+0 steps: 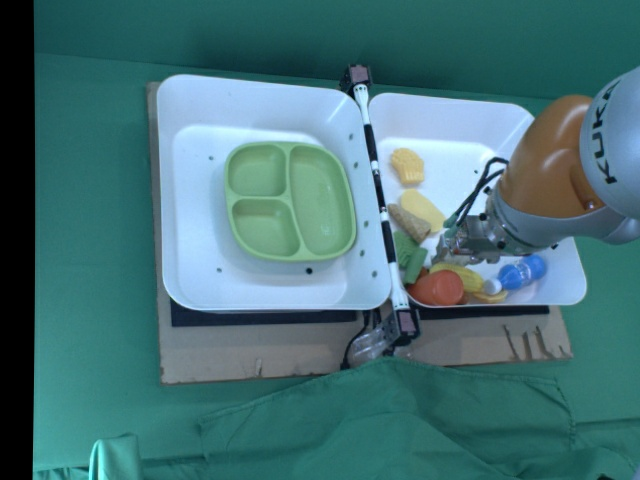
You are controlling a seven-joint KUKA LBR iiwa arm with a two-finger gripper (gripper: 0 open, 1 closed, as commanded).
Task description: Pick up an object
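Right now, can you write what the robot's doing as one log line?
phase: reaching | gripper: low over toy food pile in right bin | grasp: not confirmed | left bin: green divided plate

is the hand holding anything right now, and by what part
Cannot tell: the hand sits low over the toy food in the right bin, with no clear hold visible.

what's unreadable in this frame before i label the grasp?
- End effector, camera view: fingertips sit low among the toys in the right bin; the wrist body hides whether they are open or holding anything.
- Yellow toy and blue bottle: partly covered by the arm, shapes incomplete.
- Arm's upper links: cut off by the right edge.
- Small dark object below the bins: too small to identify.
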